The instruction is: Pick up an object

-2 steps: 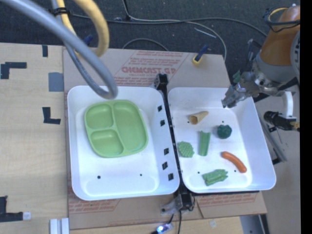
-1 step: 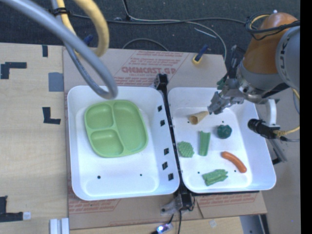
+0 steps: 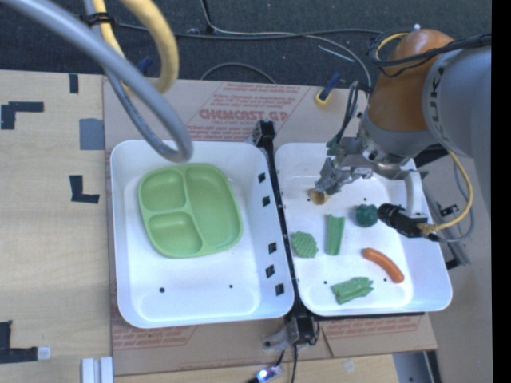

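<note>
Nearest us, a knobbly green plastic vegetable (image 3: 352, 289) lies by the right bin's (image 3: 431, 298) front edge. Up near its back-left corner, the tool (image 3: 329, 183) hangs over a small brown piece (image 3: 318, 197), likely its target; grip state unreadable.

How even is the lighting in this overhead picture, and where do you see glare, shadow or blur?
Camera view: lighting is fairly even and soft; the white right bin looks brightest, close to washed out near the gripper; faint shadows sit under the green divided plate and orange sausage; the grey hose crossing the top left is blurred, too near the lens; the arm's orange band shows a small highlight.
</note>
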### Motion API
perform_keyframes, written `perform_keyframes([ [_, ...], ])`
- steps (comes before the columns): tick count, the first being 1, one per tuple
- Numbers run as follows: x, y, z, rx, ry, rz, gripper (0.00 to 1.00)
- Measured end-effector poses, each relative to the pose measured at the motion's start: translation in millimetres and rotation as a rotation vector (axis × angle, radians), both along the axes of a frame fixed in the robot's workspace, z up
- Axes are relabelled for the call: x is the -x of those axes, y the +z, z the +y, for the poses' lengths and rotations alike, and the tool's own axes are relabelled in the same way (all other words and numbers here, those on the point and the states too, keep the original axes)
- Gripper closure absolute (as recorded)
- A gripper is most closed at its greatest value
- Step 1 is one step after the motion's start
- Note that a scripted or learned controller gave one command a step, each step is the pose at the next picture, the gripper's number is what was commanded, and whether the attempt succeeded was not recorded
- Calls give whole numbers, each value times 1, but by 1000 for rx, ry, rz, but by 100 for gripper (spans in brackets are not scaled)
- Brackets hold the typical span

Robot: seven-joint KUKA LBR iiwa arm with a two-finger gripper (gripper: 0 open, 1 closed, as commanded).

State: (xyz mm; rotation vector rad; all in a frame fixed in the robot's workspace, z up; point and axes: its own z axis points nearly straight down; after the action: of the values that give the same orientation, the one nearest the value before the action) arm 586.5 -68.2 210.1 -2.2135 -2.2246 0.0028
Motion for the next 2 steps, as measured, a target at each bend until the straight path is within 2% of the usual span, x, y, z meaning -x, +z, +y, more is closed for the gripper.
perform_keyframes([
  [1, 9, -8, 54, 0, 0, 0, 100],
  [2, 16, 6, 101, 0, 2, -3, 100],
])
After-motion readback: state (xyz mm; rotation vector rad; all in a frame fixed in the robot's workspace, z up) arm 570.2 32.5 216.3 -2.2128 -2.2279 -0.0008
